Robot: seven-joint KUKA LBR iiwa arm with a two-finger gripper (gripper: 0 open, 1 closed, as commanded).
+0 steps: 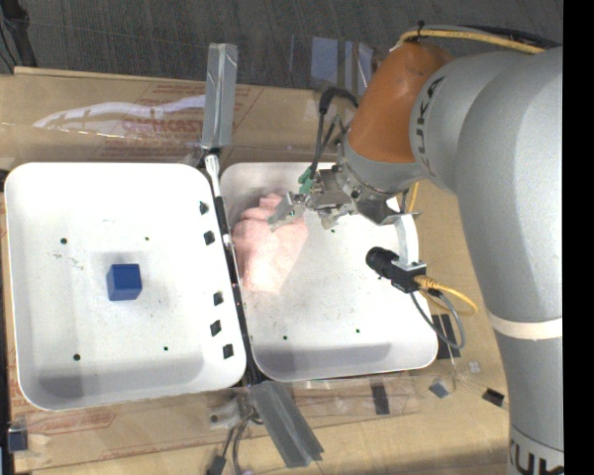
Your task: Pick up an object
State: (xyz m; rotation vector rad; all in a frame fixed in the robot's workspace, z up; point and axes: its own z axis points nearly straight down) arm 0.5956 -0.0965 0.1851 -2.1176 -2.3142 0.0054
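A pale pink soft object [267, 245] lies in the right bin [376, 349], against its left wall. A small blue cube [125, 281] rests in the left bin [40, 196], left of its middle. My gripper [299, 209] hangs at the upper right edge of the pink object, its metal fingers pointing left and touching or nearly touching it. The grey arm with the orange band comes in from the right and covers the back right part of the right bin.
A black and yellow cable connector [396, 270] hangs over the right side of the right bin. Black clips [218, 300] sit along the divider between the bins. Cardboard [99, 117] lies beneath and behind both bins.
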